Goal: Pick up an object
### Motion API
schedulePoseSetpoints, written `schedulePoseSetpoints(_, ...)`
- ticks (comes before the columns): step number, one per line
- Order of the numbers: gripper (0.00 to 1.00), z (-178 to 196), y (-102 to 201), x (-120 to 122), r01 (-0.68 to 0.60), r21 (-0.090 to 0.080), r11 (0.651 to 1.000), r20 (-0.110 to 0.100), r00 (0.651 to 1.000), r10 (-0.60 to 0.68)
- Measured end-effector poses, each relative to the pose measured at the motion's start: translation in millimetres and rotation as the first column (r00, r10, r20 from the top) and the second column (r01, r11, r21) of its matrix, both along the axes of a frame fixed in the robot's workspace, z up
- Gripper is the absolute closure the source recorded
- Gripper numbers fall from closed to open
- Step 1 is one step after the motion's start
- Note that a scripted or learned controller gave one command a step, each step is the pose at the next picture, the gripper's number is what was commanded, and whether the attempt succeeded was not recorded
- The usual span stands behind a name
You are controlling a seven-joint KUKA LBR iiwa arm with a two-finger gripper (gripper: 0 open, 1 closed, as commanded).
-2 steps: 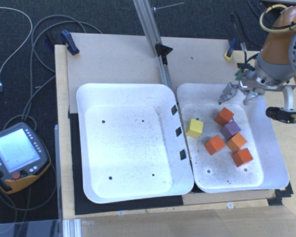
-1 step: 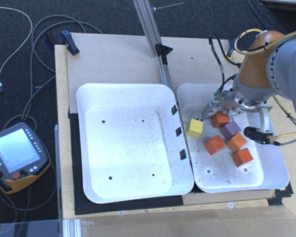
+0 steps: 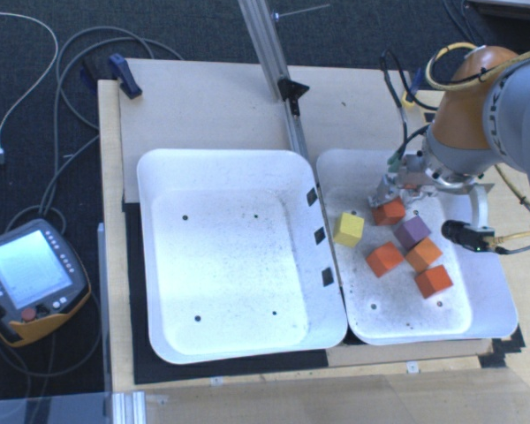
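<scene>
From my console, gripper (image 3: pixel 396 193) sits low in the right bin (image 3: pixel 486 316), right-centre of frame, directly over the red-orange cube (image 3: pixel 389 211) at the cluster's upper-left edge, purple cube (image 3: pixel 412 231) just lower-right; finger spread I cannot tell.

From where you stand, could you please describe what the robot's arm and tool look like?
The arm is rounded and grey, with an orange band above the wrist. Yellow and black cables loop over it. The tool is small and metallic grey.
</scene>
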State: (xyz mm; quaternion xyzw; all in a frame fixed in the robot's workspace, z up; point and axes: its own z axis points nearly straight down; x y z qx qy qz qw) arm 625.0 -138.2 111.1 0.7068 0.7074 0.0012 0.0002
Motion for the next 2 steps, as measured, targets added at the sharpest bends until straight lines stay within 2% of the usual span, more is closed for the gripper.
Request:
schedulePoseSetpoints(1,1.00,94.5,74.6,42.1,-0.008,0.000,1.000,0.010,1.000,0.008)
schedulePoseSetpoints(2,1.00,88.5,158.0,30.5,-0.008,0.003,1.000,-0.006,1.000,0.008)
